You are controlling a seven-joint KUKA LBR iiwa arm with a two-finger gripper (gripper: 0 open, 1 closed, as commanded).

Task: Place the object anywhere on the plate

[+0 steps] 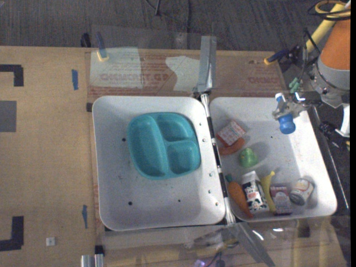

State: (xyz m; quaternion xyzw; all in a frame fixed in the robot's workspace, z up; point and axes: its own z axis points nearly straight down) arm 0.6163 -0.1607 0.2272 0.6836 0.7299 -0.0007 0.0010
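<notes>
A teal divided plate (164, 144) lies in the left white bin (111, 193), in its upper middle. My gripper (286, 114) hangs over the upper right part of the right bin (317, 166), well to the right of the plate. A small blue object (287, 125) sits at the fingertips, and the fingers look closed on its top. Its lower end hangs free above the bin floor. The grey arm with its orange band (336, 49) reaches in from the upper right.
The right bin holds a red-and-white packet (231, 132), a green piece (248, 157), a carrot (236, 196), a small carton (253, 192), a banana (268, 185), a pink box (280, 198) and a can (302, 191). A metal divider (214, 149) separates the bins.
</notes>
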